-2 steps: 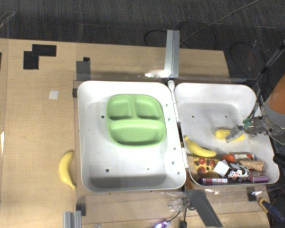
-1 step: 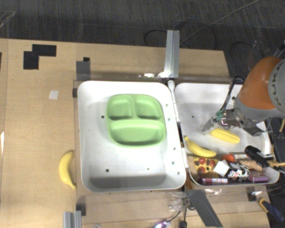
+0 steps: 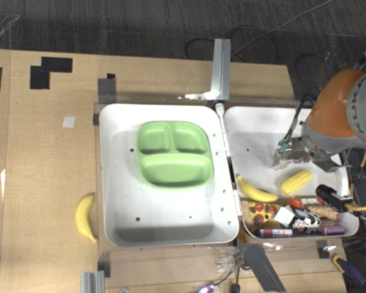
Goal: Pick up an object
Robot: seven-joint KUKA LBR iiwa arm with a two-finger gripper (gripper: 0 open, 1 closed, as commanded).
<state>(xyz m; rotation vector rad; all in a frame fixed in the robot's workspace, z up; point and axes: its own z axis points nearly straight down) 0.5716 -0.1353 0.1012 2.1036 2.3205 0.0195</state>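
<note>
The gripper (image 3: 285, 157) hovers in the right bin (image 3: 256, 127), its grip state unclear, with the corn (image 3: 296, 180) just below-right of it, long axis slanting up to the right.

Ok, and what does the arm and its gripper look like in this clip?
The arm is grey, rounded and bulky, with a broad orange band above the wrist. Below that sits a grey metal gripper, small and boxy beside the arm. A thin dark cable runs down to it from the wrist, with a small green spot near its lower end. No markings are legible.
</note>
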